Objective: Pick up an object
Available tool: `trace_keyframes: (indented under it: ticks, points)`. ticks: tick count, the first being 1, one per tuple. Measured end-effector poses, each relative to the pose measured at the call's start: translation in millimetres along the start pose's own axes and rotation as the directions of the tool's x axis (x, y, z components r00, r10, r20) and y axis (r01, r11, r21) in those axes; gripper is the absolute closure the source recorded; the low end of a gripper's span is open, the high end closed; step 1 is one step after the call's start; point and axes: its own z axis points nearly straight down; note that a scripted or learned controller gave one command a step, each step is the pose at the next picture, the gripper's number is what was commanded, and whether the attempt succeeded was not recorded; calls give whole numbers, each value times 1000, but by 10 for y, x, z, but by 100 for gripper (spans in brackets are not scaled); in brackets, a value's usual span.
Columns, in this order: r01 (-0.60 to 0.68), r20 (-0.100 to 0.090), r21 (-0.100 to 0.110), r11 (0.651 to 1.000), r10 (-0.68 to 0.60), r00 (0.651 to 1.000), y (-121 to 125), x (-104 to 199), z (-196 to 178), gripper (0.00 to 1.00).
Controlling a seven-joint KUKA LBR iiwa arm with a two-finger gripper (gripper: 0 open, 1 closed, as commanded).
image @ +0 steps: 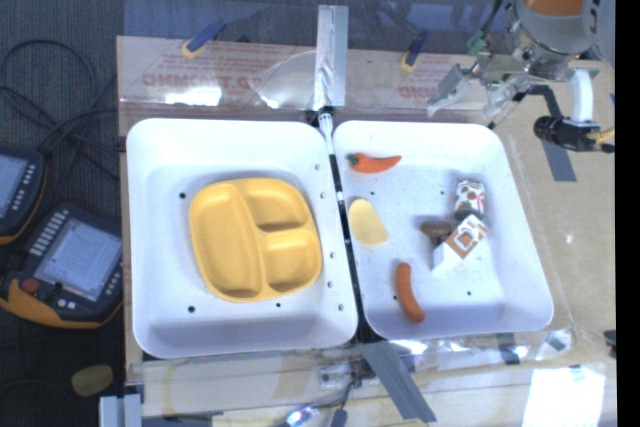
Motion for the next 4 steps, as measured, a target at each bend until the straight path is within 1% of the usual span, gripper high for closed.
trace_keyframes:
  ticks: [1,2,3,4]
  points:
    - [126,2,1,992,-126,992,9,-191,1276,0]
    - [359,0,-1,933,-359,933,-699,-502,1812,0]
    - [143,7,-18,990,-143,990,-1128,-301,1850,0]
    - [583,17,-13,812,-583,812,-1464,-29,1845,0]
